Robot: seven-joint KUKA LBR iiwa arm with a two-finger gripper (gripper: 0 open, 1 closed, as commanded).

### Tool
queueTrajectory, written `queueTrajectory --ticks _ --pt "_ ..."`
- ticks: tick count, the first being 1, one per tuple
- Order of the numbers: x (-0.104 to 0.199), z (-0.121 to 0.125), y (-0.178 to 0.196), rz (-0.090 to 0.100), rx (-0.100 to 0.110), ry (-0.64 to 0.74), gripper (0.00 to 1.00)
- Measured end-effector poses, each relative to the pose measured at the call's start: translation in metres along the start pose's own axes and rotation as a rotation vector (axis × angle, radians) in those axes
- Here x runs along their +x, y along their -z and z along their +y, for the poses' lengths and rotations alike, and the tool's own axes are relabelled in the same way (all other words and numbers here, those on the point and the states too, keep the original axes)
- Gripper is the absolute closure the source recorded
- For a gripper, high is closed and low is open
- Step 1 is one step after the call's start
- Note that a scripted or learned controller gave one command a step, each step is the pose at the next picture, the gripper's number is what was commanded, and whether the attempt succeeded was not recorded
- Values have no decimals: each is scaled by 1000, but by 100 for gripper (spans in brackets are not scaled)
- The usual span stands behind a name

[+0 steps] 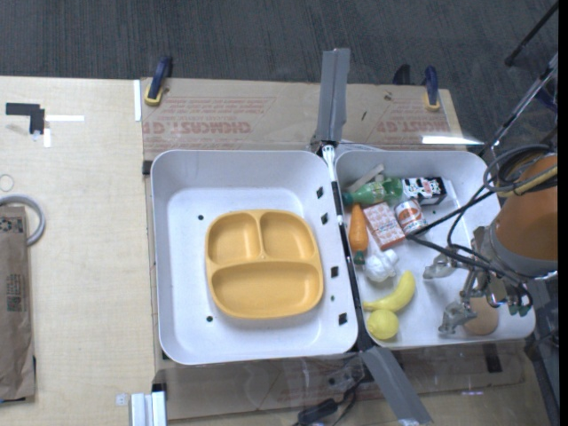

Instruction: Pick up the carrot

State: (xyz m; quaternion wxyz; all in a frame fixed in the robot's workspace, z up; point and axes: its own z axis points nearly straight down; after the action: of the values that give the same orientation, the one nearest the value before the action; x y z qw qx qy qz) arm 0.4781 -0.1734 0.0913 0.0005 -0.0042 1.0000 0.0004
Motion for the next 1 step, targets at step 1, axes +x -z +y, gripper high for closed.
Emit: queueTrajectory --ticks 1 --pt "-26 28 134 -3 1 27 0"
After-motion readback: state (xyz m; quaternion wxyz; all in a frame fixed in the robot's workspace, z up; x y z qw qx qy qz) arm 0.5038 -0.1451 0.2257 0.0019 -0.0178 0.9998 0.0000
